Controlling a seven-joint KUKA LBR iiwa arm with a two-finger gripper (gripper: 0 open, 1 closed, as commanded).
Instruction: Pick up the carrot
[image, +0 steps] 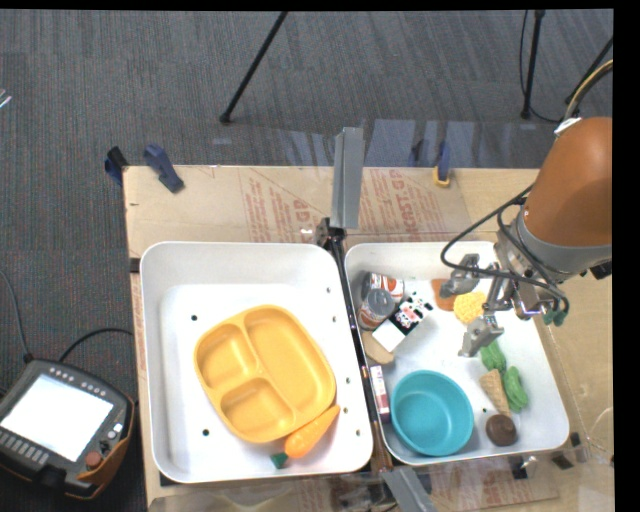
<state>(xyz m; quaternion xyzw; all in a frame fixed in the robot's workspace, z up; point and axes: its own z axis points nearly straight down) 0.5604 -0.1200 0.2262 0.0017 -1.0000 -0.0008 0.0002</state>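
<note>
1. Well, your orange toy carrot with green stub (312, 432) lies at the lower middle of the frame, touching the yellow divided plastic plate (264, 372); it looks light, stiff and slick, so grip mid-body.
2. Your two-finger gripper (482, 335) hangs at right; I cannot tell its spread.

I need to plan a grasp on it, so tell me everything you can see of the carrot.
The carrot is orange, smooth and looks like toy plastic, with a small green stub at its lower-left end. It tapers toward the upper right. It lies flat on its side, at a slant, in the left bin near the front edge. It rests against the lower-right rim of the yellow divided plate. The gripper is over the right bin, well away from it.
</note>
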